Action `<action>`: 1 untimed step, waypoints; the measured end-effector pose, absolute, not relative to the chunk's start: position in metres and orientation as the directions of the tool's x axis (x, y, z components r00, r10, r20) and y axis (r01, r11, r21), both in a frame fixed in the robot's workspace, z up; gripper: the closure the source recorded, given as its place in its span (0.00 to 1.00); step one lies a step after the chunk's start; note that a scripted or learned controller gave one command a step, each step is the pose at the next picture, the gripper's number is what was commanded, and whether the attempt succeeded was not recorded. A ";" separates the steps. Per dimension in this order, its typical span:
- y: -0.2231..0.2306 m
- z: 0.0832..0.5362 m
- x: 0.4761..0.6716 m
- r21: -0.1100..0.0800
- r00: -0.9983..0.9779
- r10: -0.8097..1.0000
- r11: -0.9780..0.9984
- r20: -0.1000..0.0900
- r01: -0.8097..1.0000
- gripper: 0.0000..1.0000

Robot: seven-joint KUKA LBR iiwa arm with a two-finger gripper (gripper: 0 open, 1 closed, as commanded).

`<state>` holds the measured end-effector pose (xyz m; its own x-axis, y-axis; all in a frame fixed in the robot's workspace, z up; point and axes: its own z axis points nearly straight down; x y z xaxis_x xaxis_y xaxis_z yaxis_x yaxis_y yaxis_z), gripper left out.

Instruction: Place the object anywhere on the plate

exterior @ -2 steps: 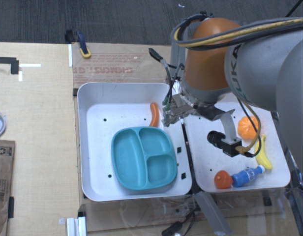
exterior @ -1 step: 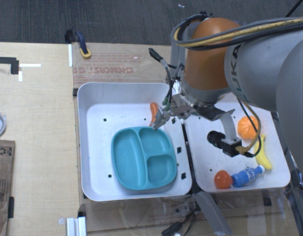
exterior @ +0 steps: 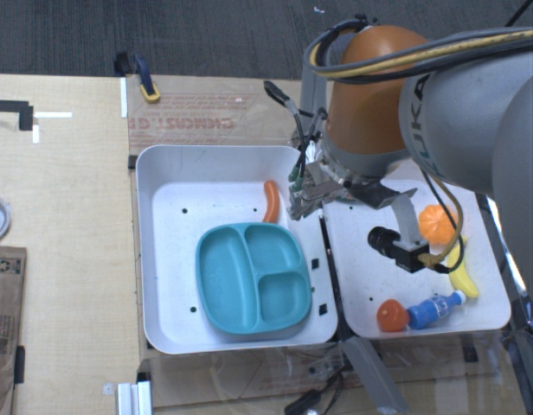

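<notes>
Because the orange sausage (exterior: 271,202) lies on the left bin's (exterior: 163,232) floor just beyond the teal plate (exterior: 249,277), not on it, a grab could miss; claw (exterior: 303,199) spread: cannot tell.

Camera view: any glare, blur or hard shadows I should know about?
Camera view: even, soft lighting; the plate and carrot cast only faint shadows on the left bin. Bright sheen on the arm's orange band, not blown out. The arm looms large and soft at close range; the bins read sharp. Gripper detail is cluttered and hard to resolve.
</notes>
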<state>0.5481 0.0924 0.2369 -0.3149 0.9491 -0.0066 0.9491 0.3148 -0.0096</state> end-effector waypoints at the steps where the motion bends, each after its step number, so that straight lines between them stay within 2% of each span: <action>1: 0.092 0.237 0.548 -0.010 -0.315 0.949 0.315 -0.007 0.949 0.00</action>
